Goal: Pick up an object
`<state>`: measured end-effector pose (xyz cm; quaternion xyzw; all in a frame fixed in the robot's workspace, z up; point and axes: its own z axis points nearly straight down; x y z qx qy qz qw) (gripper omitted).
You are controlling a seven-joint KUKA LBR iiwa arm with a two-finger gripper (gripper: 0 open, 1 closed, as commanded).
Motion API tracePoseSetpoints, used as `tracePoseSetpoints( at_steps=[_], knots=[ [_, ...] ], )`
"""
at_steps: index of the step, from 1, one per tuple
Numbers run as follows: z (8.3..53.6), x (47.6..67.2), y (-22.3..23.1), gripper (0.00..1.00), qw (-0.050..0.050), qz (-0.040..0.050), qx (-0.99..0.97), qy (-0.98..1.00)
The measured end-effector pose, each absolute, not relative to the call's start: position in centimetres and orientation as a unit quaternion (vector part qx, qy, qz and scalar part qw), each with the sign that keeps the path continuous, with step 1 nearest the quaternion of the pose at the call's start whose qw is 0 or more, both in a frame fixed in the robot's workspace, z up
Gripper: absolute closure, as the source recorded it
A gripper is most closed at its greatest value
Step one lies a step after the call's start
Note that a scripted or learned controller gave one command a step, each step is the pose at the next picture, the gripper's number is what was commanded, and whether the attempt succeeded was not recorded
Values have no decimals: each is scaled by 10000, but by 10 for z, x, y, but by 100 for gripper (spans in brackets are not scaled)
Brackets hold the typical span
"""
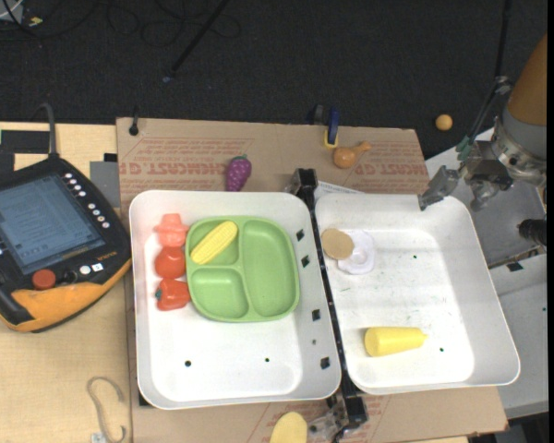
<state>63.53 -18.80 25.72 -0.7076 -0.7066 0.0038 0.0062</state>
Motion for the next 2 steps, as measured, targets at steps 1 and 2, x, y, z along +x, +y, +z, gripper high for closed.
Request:
tracePoseSetpoints(
  at_steps=[1, 2],
  knots=[
    [265, 637, -188, 0, 5, 2, -7071, -7071],
    [209, 627, -188, 0, 26, 16, -7065, -7077]
  ],
)
